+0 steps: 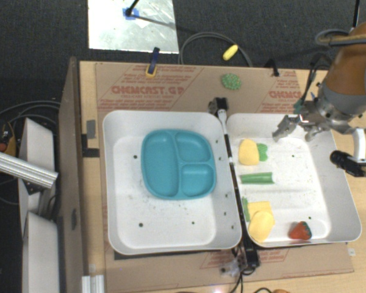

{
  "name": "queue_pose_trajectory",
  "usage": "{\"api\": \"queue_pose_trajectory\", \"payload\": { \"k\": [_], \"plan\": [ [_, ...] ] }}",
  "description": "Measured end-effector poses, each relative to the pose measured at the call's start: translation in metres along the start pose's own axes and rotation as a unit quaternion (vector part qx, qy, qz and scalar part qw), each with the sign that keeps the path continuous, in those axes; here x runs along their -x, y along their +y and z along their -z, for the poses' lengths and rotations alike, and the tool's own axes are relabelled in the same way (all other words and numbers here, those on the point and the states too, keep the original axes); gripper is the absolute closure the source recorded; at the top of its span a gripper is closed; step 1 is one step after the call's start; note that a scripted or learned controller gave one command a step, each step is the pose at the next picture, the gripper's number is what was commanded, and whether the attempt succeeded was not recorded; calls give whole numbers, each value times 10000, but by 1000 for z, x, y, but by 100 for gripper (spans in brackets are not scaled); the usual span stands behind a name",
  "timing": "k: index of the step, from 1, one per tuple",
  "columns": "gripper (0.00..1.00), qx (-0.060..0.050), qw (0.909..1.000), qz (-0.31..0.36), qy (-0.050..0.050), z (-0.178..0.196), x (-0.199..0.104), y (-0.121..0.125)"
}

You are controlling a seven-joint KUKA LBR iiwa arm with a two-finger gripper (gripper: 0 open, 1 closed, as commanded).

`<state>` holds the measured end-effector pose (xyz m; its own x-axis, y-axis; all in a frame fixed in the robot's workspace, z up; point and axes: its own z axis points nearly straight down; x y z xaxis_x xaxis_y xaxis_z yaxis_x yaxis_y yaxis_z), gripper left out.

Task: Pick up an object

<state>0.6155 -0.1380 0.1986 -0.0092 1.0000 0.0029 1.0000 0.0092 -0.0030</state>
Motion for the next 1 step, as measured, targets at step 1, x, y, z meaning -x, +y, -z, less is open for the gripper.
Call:
{"api": "queue_pose_trajectory", "payload": {
  "k": [1],
  "plan": [
    [0, 11, 10000, -8, 3, -119, -34, 12]
  ]
}}
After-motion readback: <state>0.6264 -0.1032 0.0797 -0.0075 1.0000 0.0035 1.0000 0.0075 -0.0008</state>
